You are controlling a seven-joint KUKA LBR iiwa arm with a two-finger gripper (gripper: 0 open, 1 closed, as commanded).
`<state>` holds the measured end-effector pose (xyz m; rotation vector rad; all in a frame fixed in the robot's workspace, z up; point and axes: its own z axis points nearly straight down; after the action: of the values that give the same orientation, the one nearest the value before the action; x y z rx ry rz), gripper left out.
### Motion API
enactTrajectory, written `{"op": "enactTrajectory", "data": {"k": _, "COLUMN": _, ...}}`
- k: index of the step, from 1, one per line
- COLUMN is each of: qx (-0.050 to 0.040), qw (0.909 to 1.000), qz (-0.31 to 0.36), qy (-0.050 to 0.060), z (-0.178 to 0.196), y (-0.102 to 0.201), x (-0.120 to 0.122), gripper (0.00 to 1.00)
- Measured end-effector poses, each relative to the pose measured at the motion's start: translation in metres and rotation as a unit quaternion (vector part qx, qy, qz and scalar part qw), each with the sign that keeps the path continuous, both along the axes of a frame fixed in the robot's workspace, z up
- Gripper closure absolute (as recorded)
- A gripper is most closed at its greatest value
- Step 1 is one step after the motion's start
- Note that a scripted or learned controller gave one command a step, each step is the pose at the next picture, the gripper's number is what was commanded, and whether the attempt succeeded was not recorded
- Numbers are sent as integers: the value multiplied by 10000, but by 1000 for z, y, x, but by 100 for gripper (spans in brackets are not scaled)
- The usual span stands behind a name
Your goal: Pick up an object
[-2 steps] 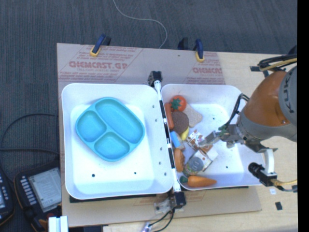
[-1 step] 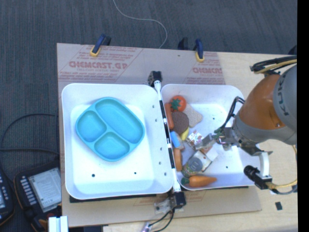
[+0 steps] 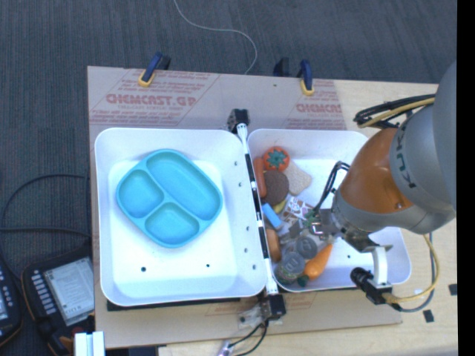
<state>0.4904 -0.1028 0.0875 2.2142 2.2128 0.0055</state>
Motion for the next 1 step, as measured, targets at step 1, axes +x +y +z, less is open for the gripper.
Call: {"op": "enactTrajectory", "data": {"k": 1, "qx": -5, "qw": 10000, "qz": -4, "qy": -5, "z": 10, "y": -1, "x": 1, "gripper": 100}}
